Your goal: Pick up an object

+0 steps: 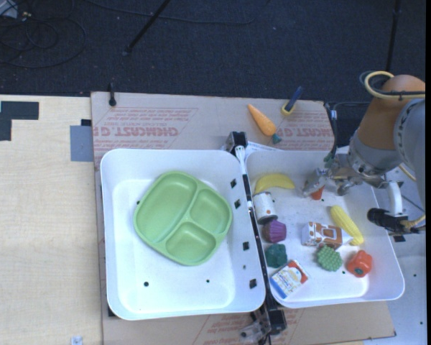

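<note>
- Camera view, nearest edge: small white packet (288,278) at front of right bin (388,287); dark green piece (276,254) and purple piece (275,231) just behind it.
- Front right: green bumpy piece (329,258) beside orange-red pepper (358,264); small carton (323,233) touching yellow corn (346,224).
- Rear of right bin: banana (273,182), white can (263,206).
- Left bin (129,293): green divided plate (184,217).
- Worktop (165,124) behind bins: carrot (262,121).
- Gripper (323,182) low over rear of right bin, near small red piece (316,192); finger spread too indistinct to tell.
</note>
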`<state>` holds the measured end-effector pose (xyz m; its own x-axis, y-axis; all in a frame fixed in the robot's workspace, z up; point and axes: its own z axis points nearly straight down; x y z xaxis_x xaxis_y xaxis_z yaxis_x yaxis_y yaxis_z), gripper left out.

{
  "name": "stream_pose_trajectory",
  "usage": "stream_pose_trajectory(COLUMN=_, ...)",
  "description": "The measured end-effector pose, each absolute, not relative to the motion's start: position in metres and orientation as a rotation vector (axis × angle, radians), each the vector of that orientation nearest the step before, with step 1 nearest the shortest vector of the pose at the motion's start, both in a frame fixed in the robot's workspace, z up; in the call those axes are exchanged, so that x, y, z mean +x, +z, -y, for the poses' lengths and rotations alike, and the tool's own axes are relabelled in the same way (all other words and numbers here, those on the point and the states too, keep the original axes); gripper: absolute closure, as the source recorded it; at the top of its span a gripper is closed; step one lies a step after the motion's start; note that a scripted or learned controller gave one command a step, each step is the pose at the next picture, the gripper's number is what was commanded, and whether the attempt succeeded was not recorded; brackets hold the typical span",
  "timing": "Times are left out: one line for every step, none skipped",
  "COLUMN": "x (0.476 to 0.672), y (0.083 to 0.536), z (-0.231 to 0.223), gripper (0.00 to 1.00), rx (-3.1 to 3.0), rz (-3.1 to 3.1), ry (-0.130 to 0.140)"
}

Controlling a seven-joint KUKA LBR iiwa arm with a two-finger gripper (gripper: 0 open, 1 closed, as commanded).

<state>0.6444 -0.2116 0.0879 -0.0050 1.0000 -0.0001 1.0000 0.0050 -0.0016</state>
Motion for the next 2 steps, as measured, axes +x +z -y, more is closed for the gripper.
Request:
stream_pose_trajectory(x=0.6444, y=0.0879, z=0.2115, gripper=0.0, rx=-2.215, rz=2.227, ry=0.002)
stream_pose_trajectory(x=0.6444, y=0.0879, z=0.2115, gripper=0.0, rx=-2.215, rz=2.227, ry=0.002)
